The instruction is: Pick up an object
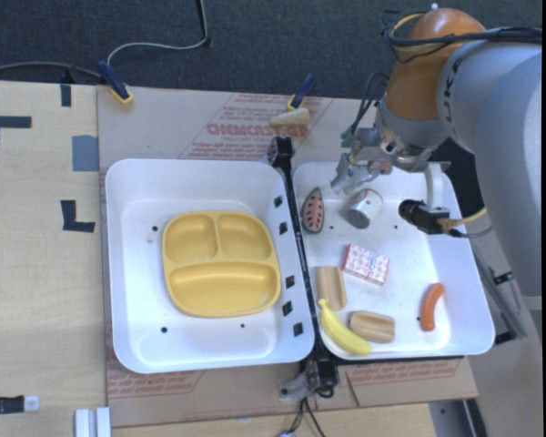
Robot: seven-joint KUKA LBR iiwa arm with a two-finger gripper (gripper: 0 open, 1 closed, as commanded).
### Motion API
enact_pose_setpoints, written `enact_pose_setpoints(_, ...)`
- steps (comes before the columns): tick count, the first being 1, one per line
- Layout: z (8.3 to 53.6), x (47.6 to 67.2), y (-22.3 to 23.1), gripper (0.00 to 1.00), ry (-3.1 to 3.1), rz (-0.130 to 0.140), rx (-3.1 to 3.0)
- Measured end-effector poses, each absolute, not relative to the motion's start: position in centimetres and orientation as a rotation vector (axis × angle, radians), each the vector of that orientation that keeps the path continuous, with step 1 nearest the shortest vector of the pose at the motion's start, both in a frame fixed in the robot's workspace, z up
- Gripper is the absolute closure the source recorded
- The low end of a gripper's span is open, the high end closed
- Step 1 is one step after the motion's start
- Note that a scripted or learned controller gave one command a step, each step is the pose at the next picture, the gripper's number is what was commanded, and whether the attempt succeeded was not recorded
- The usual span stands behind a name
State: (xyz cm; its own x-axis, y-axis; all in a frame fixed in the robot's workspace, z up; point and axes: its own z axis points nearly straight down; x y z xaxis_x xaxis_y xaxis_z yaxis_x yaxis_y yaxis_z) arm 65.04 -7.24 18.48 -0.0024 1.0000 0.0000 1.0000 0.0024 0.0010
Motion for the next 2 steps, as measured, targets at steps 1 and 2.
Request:
enact_pose_setpoints(1,21.34,66.84,-5.9,1.0,2.223,0.0,2.219)
enact_pose_setpoints(2,21.31,66.82,-5.93,0.0,2.223,-0.002,2.22)
